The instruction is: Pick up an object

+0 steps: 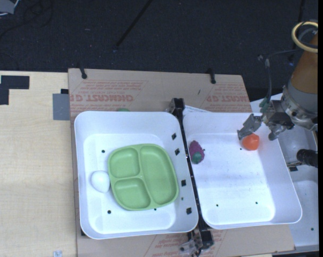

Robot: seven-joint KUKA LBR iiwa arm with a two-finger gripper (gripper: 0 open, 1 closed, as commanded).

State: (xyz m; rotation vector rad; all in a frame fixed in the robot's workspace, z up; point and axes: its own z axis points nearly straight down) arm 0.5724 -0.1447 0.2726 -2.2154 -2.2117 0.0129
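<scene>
A small orange ball [250, 142] lies near the far right corner of the right bin [241, 208]. My gripper [262, 128] hovers just above and behind it, open, with one finger [249, 125] to the ball's left and the other over the bin's right rim. Nothing sits between the fingers. A purple object [195, 152] rests by the right bin's left wall. In the left bin [91, 143] lie a green divided plate [143, 176] and a white egg-shaped object [100, 181] touching the plate's left edge.
A black divider [186, 170] runs between the two bins. The bins sit on a cardboard sheet [150, 92] on the wooden bench. The arm's orange band [306, 68] rises at the far right, with cables beside it.
</scene>
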